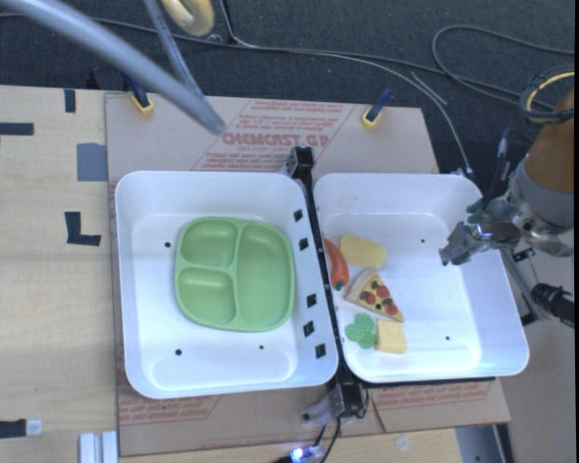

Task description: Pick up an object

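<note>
Left bin (140, 258): a shallow white tray on the brown board, touching its twin along a black clip-lined seam.
Green plate (235, 273): a three-compartment dish lying flat near the middle of the left bin, compartments facing up.
Right bin (482, 326): the white tray beside the first; all the small toy foods lie in its left part, close to the seam.
Carrot (337, 263): an orange-red piece lying along the seam wall.
Yellow piece (363, 251): a rounded yellow food just beside the carrot, toward the back.
Pizza slice (374, 295): a wedge with red dots, in front of the yellow piece and near it.
Green leaf (361, 332): a small leafy piece at the front, touching a yellow cheese block (392, 337).
My gripper (455, 250): I hang over the right bin's right side, near its rim, well apart from the foods; nothing lies between my fingers, and whether they are spread or closed I cannot tell.
My arm (550, 162): grey with an orange band, entering from the right.
</note>
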You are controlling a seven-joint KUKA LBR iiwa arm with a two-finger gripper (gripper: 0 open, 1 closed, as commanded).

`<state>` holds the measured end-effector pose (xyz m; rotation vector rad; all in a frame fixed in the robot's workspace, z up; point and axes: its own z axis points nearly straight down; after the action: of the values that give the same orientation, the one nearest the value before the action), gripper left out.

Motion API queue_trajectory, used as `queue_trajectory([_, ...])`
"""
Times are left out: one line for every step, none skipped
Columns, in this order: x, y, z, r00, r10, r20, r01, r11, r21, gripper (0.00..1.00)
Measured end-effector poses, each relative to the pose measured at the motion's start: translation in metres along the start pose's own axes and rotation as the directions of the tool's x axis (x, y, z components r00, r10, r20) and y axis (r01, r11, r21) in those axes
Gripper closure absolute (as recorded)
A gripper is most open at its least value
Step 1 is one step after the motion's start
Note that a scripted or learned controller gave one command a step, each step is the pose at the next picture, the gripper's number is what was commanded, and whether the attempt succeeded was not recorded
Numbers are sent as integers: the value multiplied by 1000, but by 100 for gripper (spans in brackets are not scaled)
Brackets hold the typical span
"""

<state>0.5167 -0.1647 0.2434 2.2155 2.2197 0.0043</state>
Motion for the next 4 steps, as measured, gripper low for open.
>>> queue_trajectory([0,1,-46,1000,0,-1,0,1000,2,100])
queue_trajectory([39,15,-34,1000,-2,-2,2,1000,7,100])
queue_trajectory([89,31,-34,1000,-4,-2,4,1000,7,100])
queue_trajectory([142,50,-11,1000,-4,-2,4,1000,9,100])
